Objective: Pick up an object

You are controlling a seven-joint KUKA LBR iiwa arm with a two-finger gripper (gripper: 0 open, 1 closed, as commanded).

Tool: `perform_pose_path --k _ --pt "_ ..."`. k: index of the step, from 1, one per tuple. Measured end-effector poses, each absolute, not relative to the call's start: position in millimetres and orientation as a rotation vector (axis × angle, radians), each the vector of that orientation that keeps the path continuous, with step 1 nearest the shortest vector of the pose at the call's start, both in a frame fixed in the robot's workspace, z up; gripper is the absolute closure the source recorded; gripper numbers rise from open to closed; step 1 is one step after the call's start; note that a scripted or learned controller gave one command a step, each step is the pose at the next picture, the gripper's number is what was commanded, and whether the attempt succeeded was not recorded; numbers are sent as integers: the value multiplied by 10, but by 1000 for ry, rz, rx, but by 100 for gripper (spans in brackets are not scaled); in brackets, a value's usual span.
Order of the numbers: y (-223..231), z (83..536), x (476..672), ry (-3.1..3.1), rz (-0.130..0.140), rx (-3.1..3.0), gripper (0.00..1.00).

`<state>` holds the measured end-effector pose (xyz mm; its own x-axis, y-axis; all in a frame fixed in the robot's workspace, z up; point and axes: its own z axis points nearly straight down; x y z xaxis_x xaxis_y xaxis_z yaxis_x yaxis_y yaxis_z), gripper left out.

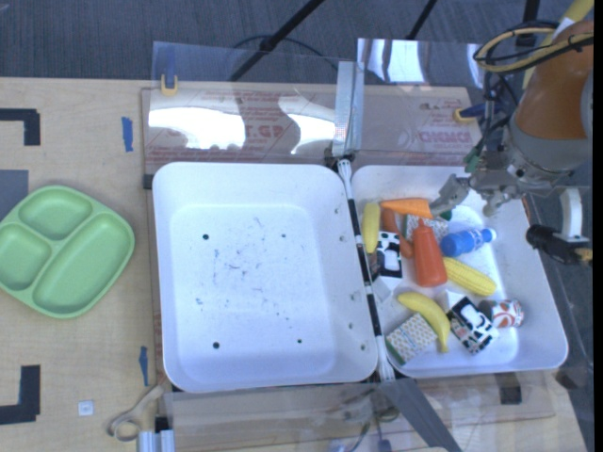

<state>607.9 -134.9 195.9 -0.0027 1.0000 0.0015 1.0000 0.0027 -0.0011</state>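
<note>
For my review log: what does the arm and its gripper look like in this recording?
One arm enters from the right: a rounded orange section above a grey wrist, with black and yellow cables looping over its top. The gripper is a small grey metal unit with two thin fingers, above the right bin. I can read no markings on it.

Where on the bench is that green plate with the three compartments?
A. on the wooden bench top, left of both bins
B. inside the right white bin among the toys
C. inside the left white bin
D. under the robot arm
A: the green three-compartment plastic plate lies on the wooden bench top, left of the left shallow white bin.
</note>
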Motion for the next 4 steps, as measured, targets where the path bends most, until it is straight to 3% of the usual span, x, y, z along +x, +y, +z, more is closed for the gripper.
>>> perform_pose_path --k 1,2,3,4 --pt "-1968 861 5706 -2394 -4 -2038 0" --pt "-1971 978 5723 -2397 -9 -2044 100" --pt "-2101 964 6462 -2311 22 -2102 100" --pt "-1842 1901 6111 -2444 -1 -1974 100"
